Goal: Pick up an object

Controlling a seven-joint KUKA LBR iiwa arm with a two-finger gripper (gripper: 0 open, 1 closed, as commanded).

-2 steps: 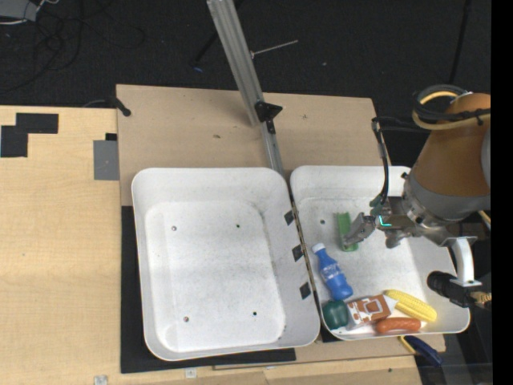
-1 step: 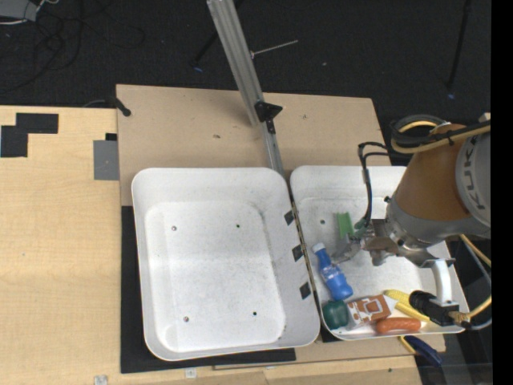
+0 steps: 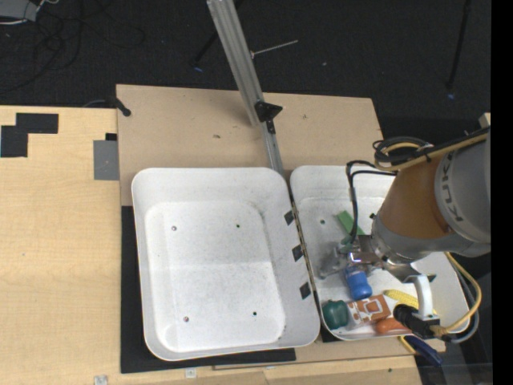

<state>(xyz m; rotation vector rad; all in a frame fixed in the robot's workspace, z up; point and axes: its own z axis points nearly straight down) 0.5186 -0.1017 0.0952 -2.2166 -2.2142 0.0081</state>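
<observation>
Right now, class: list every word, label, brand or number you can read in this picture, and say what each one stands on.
"KU": dark letters running down the grey arm, cut off at the picture's right edge; the rest of the word is out of frame.
Orange and white object in the right bin: any print is too small and blurred to read.
Nothing else bears legible text.

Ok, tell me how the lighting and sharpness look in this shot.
Camera view: even, soft lighting on the left bin, no hard glare; the floor behind the bench is nearly black. The arm casts a faint shadow into the right bin. The small objects under the gripper look slightly blurred.
</observation>
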